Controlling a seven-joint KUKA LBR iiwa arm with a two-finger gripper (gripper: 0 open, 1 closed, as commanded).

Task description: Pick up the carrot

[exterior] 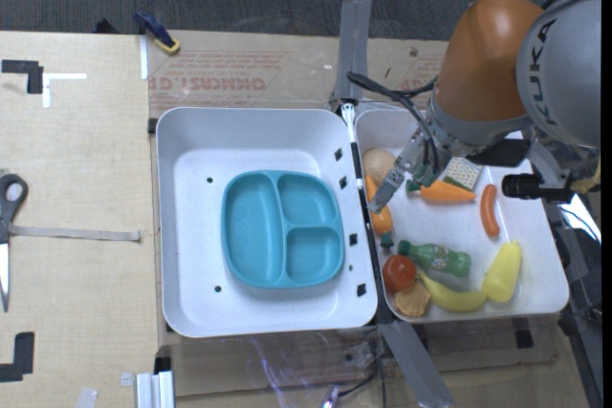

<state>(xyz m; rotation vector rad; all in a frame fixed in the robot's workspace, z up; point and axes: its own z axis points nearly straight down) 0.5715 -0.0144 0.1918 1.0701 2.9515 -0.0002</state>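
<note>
Camera view looks down on two white bins; the left bin (182, 205) carries a teal divided plate (284, 228). Taking the right bin (535, 296) as the landmark: the carrot (448, 193) lies on its side inside it, in the upper middle, just below a small speckled square block (463, 173). The gripper (390, 186) reaches down at the bin's left wall, beside a pale round item (379, 163) and above an orange piece (382, 220); whether its fingers are spread or closed cannot be told, and they are not on the carrot. Elsewhere in the bin lie a red sausage (490, 209), a green bottle (435, 257), a tomato (400, 273), a banana (453, 295) and a yellow squash-like piece (503, 269). The arm (564, 62) bears "KUKA" lettering, partly visible. Behind both bins, cardboard (229, 76) shows faint red print, reversed and unreadable.
</note>
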